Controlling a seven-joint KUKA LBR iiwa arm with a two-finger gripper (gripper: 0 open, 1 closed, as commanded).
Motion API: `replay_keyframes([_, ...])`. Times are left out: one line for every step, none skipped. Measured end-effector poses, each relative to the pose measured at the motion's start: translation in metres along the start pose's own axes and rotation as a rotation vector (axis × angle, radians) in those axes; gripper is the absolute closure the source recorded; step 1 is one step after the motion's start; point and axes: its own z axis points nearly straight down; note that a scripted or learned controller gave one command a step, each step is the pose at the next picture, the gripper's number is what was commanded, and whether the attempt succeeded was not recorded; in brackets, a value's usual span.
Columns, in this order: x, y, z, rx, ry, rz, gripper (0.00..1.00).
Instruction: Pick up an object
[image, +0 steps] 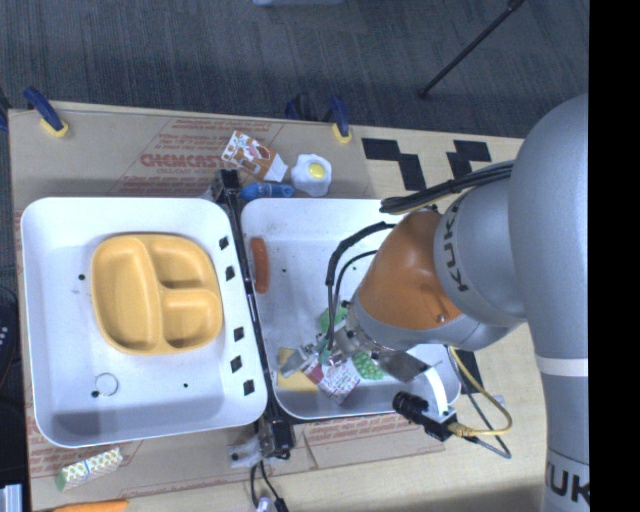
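The gripper (337, 356) is being held low over the near end of the right bin (300, 225), under the orange wrist band (405, 285). Whether it is open or closed cannot be told, because the wrist and its cables are hiding it from above, and nothing is being shown clearly gripped. A small heap is lying directly beneath and around it: a red-and-white patterned packet (341, 381) just below it, a yellow piece (291, 379) to its left, and green wrappers (366, 368) to its right, all touching or overlapping. These are being judged light, thin and crinkly. They are likely to be soft enough to fold under pressure, glossy enough to slip, and hard to separate from one another. The patterned packet is being judged the best candidate. It is probably best pinched across its narrow width at a raised edge, not pressed flat against the bin floor. Well beyond the gripper, by the bin's left wall, an orange-red stick-shaped item (260, 263) is lying alone. It is being judged stiffer and easier to take hold of across its short axis. The yellow divided tray (155, 292) is sitting in the left bin (50, 300), well apart.
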Motion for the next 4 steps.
replay_keyframes([-0.007,-0.003,0.0,0.001,0.0,-0.356,0.0])
replay_keyframes([-0.003,0.0,0.0,-0.004,-0.005,-0.136,0.0])
replay_keyframes([-0.009,0.016,-0.001,-0.004,-0.005,-0.065,0.0])
replay_keyframes([-0.002,0.0,0.0,-0.002,-0.001,0.035,0.0])
